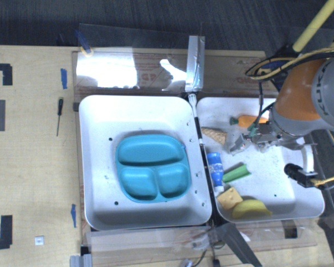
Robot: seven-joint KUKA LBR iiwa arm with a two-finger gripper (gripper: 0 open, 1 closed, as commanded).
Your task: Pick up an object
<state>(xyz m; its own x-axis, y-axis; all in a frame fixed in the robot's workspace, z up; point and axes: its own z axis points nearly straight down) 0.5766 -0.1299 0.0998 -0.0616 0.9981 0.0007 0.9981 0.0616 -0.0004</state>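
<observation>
My gripper (pixel 237 142) hangs low over the upper middle of the right bin (pixel 278 189), coming in from the right under the orange-banded wrist (pixel 300 96). Just left of it lies a tan waffle cone (pixel 214 133). An orange carrot-like piece with a green end (pixel 244 120) sits right behind it. Below it a green stick (pixel 235 173) and a blue-and-white tube (pixel 214 168) lie near the bin's left wall. A yellow banana (pixel 251 207) and a tan wedge (pixel 229 196) rest at the front edge. I see nothing held in the gripper.
The left bin (pixel 94 149) holds a blue divided plate (pixel 152 166). A metal divider post (pixel 194 63) stands behind the bins. Cables (pixel 270 65) and a yellow rod (pixel 317 18) hang at the upper right. A black fitting (pixel 295 172) on the arm sits over the right bin.
</observation>
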